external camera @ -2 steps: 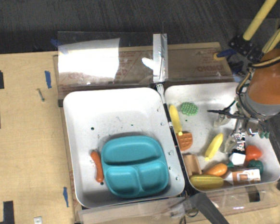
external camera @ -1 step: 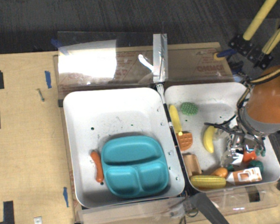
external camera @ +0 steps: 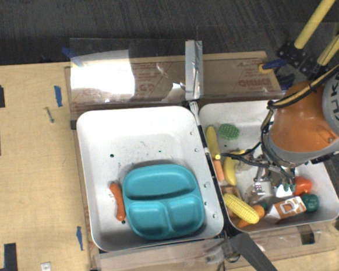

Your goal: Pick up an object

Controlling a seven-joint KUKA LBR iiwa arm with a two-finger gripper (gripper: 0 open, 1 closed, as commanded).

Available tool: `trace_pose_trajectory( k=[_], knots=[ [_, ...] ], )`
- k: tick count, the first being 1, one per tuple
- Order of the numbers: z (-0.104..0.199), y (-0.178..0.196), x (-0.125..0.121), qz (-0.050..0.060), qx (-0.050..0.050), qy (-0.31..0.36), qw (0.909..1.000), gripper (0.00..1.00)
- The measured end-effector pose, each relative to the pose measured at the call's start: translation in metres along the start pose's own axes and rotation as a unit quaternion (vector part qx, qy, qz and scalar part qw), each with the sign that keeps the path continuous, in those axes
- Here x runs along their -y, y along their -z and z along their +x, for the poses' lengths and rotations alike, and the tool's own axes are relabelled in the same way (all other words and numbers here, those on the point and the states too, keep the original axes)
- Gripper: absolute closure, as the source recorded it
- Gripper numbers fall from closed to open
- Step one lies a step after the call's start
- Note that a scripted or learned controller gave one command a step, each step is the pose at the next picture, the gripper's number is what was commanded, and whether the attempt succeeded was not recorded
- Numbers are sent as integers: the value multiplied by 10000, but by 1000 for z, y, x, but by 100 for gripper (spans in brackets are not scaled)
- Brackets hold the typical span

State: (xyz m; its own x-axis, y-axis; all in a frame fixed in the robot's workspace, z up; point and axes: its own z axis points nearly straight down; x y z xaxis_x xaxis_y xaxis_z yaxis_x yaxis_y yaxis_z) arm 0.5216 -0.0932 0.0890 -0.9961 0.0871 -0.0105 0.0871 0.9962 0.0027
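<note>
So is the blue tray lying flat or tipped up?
Flat. The blue tray lies in the left bin with its three compartments facing up, beside an orange hot dog.

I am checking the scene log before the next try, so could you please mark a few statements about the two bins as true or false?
1. The teal divided tray lies in the left bin. True.
2. An orange sausage-shaped piece lies to the right of the tray. False: it lies along the tray's left side.
3. The gripper is over the right bin. True.
4. The corn cob is in the left bin. False: it lies in the right bin, near its front left corner.
5. A small green piece lies near the right bin's far wall. True.
</note>
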Motion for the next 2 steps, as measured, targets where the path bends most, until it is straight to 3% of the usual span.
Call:
trace_pose_trajectory(
  k=[1,2],
  knots=[
    [-63,-1,-7,11,1,887,9961,0],
    [-127,-3,-12,7,0,1968,9804,0]
  ],
)
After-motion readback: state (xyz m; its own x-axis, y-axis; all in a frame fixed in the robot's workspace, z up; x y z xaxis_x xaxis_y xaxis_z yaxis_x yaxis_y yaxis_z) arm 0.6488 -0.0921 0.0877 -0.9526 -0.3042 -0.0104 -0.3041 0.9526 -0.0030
